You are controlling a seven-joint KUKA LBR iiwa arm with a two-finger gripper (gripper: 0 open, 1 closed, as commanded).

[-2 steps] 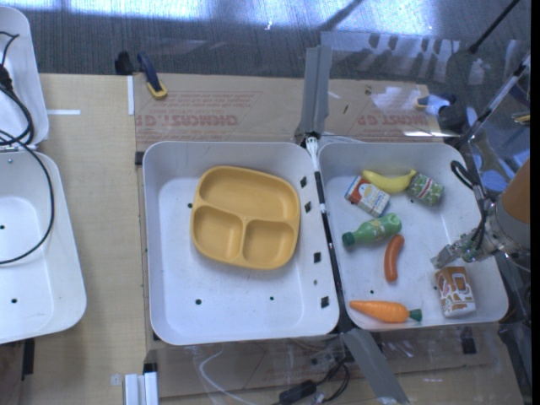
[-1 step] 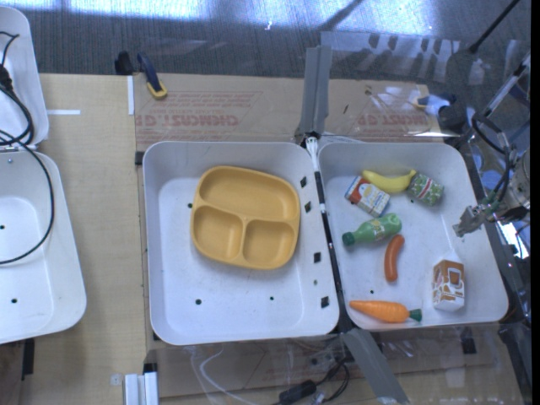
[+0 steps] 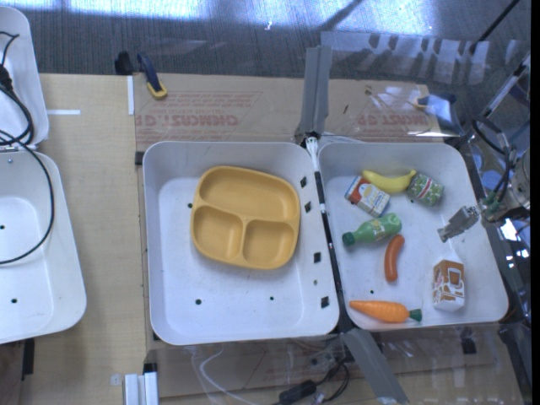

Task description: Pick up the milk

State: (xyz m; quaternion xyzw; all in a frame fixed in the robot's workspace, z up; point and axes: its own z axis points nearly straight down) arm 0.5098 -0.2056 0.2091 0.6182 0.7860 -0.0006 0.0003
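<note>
The left bin (image 3: 169,310) is lying beside the right bin (image 3: 477,306), their rims touching along the middle of the bench. A yellow divided tray (image 3: 245,218) is sitting in the left bin, toward its upper half, with three compartments facing up.

The right bin is holding the smaller items. The milk (image 3: 448,285), a small white and orange carton, is standing near the bin's lower right corner. The gripper (image 3: 460,223) is hanging just above and slightly right of the carton in the view, apart from it, with bare bin floor between them; nothing is sitting between its fingers, and whether they are spread or closed cannot be told at this size.

A carrot (image 3: 384,311) is lying along the bin's lower edge, left of the milk. A green bottle (image 3: 372,230) is lying tilted near the centre, with a red sausage (image 3: 392,258) just below it. A banana (image 3: 388,180), a small juice box (image 3: 368,196) and a green can (image 3: 425,190) are clustering near the upper wall.
</note>
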